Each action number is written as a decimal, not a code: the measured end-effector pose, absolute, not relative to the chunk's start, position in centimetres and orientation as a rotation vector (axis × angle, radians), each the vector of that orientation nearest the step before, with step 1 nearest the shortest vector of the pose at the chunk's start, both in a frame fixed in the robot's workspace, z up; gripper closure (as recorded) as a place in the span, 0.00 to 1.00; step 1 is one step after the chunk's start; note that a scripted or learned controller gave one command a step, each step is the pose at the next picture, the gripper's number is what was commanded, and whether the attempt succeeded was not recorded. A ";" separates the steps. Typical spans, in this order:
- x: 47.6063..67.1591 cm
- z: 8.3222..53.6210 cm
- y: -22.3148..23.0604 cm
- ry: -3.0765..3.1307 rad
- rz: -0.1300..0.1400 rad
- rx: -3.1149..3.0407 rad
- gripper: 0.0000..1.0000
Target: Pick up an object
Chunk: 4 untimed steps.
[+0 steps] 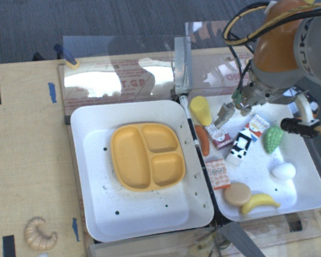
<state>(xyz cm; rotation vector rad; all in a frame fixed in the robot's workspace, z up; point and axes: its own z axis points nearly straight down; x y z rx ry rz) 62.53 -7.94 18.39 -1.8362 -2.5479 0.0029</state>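
The right bin (316,192) holds several small objects. A yellow piece (200,110) lies at its far left, with an orange-red stick (203,141) and a maroon packet (221,137) just below it. Toward the middle are a black-and-white toy (240,146), a white and red box (258,124) and a green lump (273,139). At the front lie a white egg (283,171), a tan disc (237,193), a banana (260,203) and a printed packet (217,174). My gripper (225,113) hangs low over the bin's far left, between the yellow piece and the box, just above the maroon packet.
The left bin (95,216) carries a yellow divided plate (148,154). A croissant (39,233) lies on the wooden bench at the front left. Clear plastic walls (181,66) rise behind the bins. The grey and orange arm (279,37) covers the right bin's far right corner.
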 end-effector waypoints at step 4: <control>62.2 10.8 -15.5 -2.417 0.001 -2.007 1.00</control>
